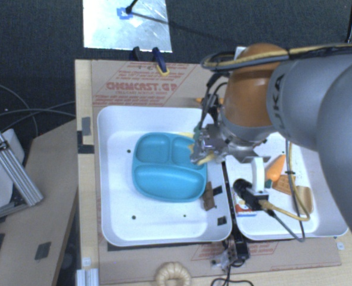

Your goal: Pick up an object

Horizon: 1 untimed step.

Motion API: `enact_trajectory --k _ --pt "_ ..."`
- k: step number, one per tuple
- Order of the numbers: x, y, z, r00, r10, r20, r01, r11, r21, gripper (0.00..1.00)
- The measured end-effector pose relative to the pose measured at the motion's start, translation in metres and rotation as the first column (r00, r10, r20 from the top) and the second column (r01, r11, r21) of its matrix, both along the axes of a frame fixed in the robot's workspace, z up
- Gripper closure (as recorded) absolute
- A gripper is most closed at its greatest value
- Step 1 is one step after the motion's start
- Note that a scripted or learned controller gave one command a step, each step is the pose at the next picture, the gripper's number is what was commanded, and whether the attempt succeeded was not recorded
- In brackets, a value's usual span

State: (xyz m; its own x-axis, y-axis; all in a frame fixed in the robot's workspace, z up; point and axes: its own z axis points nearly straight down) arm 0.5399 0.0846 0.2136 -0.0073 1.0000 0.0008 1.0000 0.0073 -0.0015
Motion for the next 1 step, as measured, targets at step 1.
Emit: enact_trajectory --k 1 --pt "-0.0103 -0.0032 0.0131 1.0 -0.006 0.002 0.006 1.0 0.001 1.0"
